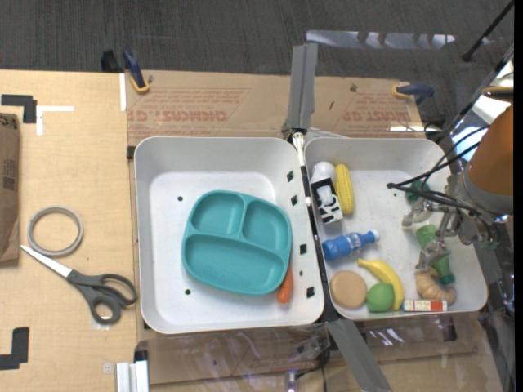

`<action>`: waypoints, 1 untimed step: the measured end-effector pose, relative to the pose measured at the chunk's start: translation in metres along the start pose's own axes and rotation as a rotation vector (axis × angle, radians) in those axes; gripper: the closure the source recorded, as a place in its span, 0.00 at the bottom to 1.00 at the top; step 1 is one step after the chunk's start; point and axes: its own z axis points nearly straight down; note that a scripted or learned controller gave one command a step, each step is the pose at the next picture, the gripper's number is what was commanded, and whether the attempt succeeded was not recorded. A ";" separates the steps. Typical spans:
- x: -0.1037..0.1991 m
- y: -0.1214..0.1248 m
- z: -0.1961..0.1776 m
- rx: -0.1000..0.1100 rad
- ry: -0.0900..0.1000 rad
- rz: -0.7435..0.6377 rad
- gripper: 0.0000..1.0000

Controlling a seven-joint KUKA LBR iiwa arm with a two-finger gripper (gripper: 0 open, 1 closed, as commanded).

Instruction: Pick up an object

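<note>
1. The bench [65, 137] carries two shallow white bins side by side: the left bin [155, 178] and the right bin [384, 149].
2. The grey arm [494, 170], with its orange band, comes in from the right over the right bin's far side.
3. A teal divided plate [237, 243] lies in the middle of the left bin, with an orange carrot [285, 286] touching its lower right edge.
4. The gripper [433, 239] hangs low over the right side of the right bin, among green bits and a knobbly tan piece; from here I cannot tell how it stands or whether anything is caught in it.
5. On the bare bench to the left lie scissors [90, 284] and, just above them, a roll of tape [55, 229].
6. In the right bin, near the dividing wall, a white bottle [325, 190] lies beside a corn cob [344, 189].
7. Below them sits a blue bottle [347, 244], then a banana [384, 273] curving over a green ball [379, 298], with a tan round [349, 288] just left of it.
</note>
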 end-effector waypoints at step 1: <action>-0.002 0.001 -0.010 0.001 -0.005 -0.003 1.00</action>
